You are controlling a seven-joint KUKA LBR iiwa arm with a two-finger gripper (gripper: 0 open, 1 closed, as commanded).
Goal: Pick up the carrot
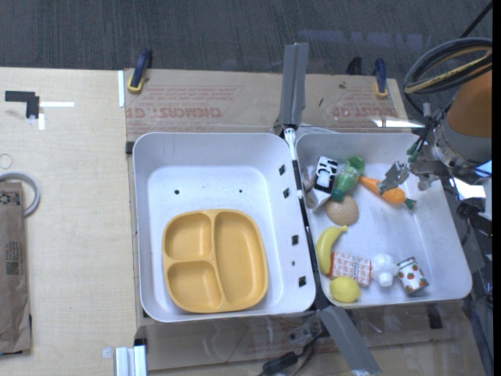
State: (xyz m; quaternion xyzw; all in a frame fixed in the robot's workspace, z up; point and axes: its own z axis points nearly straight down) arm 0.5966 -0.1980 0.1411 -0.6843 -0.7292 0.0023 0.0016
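While the carrot (386,192) is lying in the right bin (438,241) beside the green bottle (347,176), the gripper (397,176) is hovering right at it, grip unreadable, looking like the approach step, needing a clean descent next.

Bright, even light is falling from above me; the white bins (211,151) are glaring slightly, shadows are staying soft, and everything is looking reasonably sharp.

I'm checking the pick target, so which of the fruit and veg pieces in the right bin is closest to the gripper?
The carrot: orange, lying right at the gripper near the bin's far right. The banana and lemon lie nearer the front.
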